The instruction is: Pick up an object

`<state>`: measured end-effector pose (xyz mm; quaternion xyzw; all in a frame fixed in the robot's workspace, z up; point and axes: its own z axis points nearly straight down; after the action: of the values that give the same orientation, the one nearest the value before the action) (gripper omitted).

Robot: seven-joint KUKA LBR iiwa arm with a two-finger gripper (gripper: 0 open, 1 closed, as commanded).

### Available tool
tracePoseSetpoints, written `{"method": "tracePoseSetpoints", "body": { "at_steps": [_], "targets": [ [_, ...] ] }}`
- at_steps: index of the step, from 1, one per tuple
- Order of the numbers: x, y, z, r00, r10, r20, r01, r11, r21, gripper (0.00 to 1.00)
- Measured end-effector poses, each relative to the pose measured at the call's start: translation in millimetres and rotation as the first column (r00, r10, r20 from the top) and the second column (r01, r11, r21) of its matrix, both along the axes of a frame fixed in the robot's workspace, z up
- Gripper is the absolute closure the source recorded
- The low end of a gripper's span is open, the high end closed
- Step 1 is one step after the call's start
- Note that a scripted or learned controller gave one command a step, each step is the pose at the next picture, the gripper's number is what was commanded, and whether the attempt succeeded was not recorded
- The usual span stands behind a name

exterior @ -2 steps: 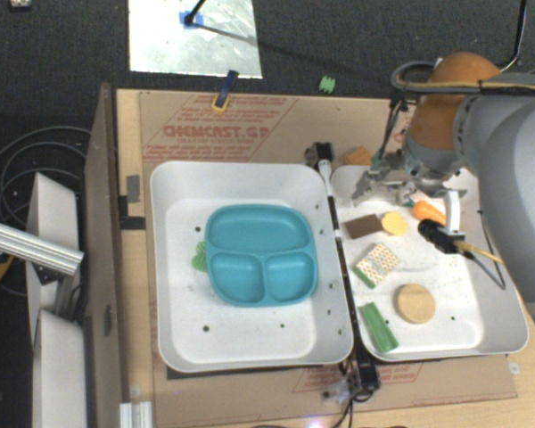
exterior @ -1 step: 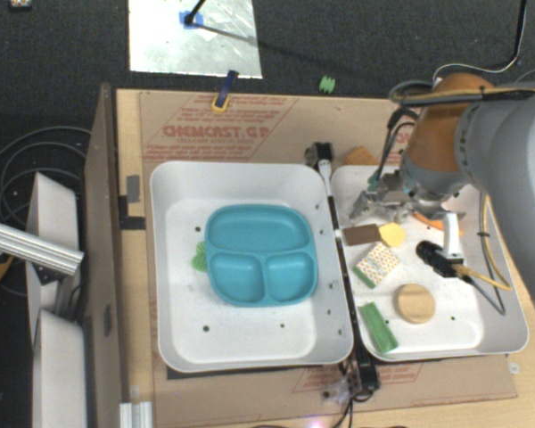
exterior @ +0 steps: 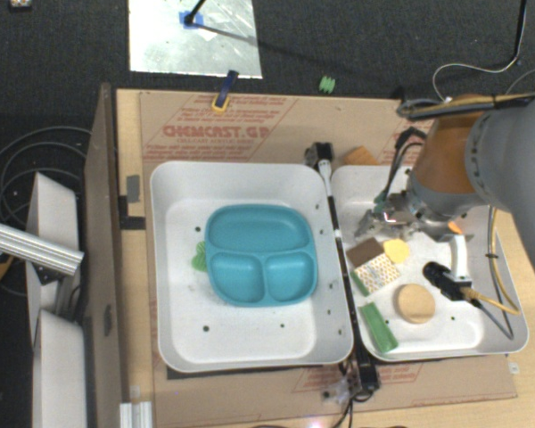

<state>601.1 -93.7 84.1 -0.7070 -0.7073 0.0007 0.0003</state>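
Arm's gripper (exterior: 388,221) hangs low over the right bin (exterior: 481,333), nothing lifted yet. Can't tell how the jaws stand. Whole pick's left.

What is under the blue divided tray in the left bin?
A green object pokes out from beneath the blue tray's left edge, lying on the left bin's white floor. Most of it is covered, so its shape and anything else underneath cannot be seen.
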Motion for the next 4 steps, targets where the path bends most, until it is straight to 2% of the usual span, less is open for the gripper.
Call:
{"method": "tracePoseSetpoints", "body": {
  "at_steps": [1,2,3,4],
  "targets": [
    [17,-28,1,1.000,-0.001,0.006,0.001,1.000,-0.001,0.00],
    [72,-62,142,1.000,0.004,0.023,-0.004,1.000,-0.007,0.00],
    [65,-81,-7,1.000,-0.001,-0.003,0.001,1.000,0.001,0.00],
    [69,-81,13,1.000,0.004,0.008,-0.004,1.000,-0.002,1.00]
  ]
}}
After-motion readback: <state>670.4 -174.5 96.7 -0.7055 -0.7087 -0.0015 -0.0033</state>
